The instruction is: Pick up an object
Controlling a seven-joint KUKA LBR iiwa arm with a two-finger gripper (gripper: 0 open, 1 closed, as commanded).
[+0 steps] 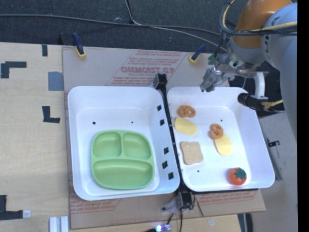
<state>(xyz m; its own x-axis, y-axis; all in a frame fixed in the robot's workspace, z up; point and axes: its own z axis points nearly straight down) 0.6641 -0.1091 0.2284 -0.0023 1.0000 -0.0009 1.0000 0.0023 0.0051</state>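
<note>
The right bin (251, 124) holds two brown pretzels (186, 111) (216, 131), two pale yellow pieces (186, 126) (223, 144), a slice of toast (191, 152) and a red tomato (237, 176). My gripper (208, 85) hangs over the bin's far rim, above and to the right of the nearer pretzel, with nothing between its fingers that I can make out. The fingers are too small and dark to judge their gap.
A green divided plate (122, 159) lies in the left bin (79, 110). A black divider with clips (166, 129) runs between the bins. Blue-and-yellow clamps (78, 46) (196, 55) hold the cardboard underlay at the back. Cables cross the dark floor behind.
</note>
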